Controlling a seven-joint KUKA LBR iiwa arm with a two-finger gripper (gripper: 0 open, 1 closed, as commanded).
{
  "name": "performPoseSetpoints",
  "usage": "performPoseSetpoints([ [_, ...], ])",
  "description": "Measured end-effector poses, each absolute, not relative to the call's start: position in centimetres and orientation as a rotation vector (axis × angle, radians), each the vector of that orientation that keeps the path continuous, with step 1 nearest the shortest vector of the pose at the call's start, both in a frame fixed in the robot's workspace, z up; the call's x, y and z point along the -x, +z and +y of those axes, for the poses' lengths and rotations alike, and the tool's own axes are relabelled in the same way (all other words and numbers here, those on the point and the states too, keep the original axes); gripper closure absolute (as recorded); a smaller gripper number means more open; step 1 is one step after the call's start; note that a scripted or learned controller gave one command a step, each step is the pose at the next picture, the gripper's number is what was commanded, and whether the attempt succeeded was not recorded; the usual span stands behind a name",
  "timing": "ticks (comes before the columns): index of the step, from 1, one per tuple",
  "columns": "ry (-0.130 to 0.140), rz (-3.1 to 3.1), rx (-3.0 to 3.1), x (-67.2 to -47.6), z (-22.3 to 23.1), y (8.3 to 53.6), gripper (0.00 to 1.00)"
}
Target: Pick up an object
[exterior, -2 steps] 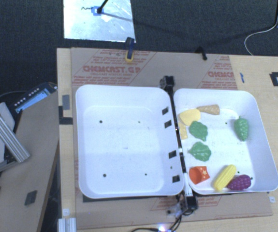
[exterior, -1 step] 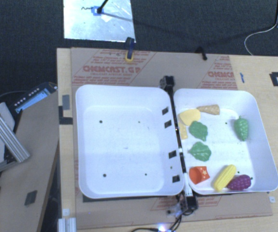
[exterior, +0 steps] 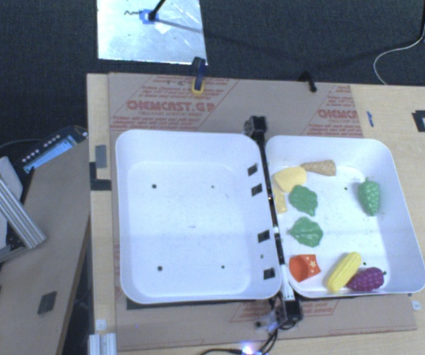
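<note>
Whether the fingers are open or closed we cannot tell. We see the toy foods lying in the right bin (exterior: 404, 220): a yellow corn cob (exterior: 343, 271) touching purple grapes (exterior: 366, 278), a red piece (exterior: 304, 266), two green leafy pieces (exterior: 303, 200), green grapes (exterior: 369, 196), a yellow piece (exterior: 290, 177) and a tan one (exterior: 319, 168). The left bin (exterior: 123, 150) sits just beside it. Both rest on printed cardboard (exterior: 286, 98) covering the surface, with dark floor (exterior: 35, 65) beyond.

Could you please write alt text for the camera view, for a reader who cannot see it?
Two shallow white bins sit side by side on a bench; the right bin holds toy foods, including yellow corn, purple grapes, green grapes and two leafy greens, while the left bin sits beside it.
</note>
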State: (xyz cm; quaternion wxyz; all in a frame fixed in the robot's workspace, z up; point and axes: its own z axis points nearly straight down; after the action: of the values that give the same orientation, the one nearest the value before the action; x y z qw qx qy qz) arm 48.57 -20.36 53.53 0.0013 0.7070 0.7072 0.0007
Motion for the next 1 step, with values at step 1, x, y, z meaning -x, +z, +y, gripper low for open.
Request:
performPoseSetpoints([
  [1,0.006,2.235,-2.205,-48.73,-10.52,53.54,1.0],
])
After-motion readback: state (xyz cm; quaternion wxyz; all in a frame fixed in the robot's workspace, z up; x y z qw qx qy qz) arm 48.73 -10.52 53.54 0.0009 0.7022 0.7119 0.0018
